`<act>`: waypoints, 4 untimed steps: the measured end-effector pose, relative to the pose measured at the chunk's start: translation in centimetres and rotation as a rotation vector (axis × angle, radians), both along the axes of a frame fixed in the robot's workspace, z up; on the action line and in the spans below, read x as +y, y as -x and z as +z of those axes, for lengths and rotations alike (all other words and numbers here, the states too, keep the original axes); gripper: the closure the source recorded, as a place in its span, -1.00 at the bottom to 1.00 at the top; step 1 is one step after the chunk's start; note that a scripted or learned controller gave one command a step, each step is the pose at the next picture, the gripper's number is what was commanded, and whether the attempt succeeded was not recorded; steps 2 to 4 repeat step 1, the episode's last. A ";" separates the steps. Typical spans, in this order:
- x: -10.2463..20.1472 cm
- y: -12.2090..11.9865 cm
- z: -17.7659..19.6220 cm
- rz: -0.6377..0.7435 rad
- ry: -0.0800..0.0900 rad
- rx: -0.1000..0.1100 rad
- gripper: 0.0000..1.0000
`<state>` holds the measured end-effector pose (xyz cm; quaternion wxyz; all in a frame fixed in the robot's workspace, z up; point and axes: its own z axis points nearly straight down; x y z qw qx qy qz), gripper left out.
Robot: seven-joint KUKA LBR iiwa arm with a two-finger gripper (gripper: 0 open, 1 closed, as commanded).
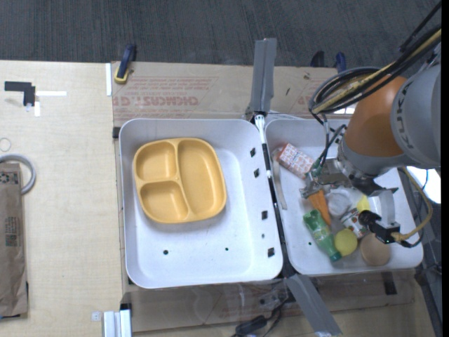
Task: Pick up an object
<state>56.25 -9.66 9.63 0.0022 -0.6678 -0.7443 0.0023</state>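
Observation:
My gripper is low inside the right bin, under the grey arm with its orange band. Right below it lies an orange carrot-shaped piece. A green bottle lies in front of that, with a yellow round fruit and a brown round object to its right. A red and white packet rests at the bin's back left. A pale crumpled item and a small yellow piece sit beside the gripper, partly hidden by the wrist.
The left bin bears a yellow three-compartment plate in its back left part. A grey divider post stands behind the gap between the bins. Black cables loop off the arm above the right bin.

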 end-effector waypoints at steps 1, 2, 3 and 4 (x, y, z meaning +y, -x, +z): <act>-2.8 0.8 12.7 0.277 -0.001 -0.004 1.00; -2.8 0.8 12.7 0.277 -0.001 -0.004 1.00; -2.8 0.8 12.7 0.277 -0.001 -0.004 1.00; -2.8 0.8 12.7 0.277 -0.001 -0.004 1.00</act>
